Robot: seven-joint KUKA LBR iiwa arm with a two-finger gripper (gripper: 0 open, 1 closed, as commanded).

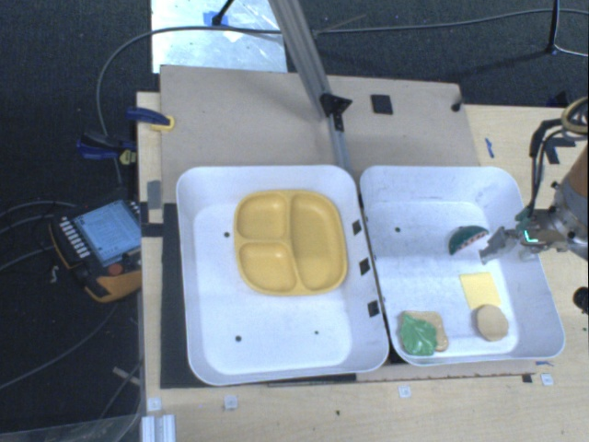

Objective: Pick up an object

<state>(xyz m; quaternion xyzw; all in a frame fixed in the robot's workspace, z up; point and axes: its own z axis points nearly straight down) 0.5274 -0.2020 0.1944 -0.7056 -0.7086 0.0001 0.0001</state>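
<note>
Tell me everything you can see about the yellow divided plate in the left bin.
The yellow divided plate is a rounded-square tray that looks like matte plastic, moulded with raised ridges into three compartments: two smaller ones on its left side and one long one on its right. It lies flat and right side up, turned slightly askew, on the floor of the left white bin, toward the bin's upper middle. All three compartments hold nothing, and nothing but the bin floor touches it.
</note>
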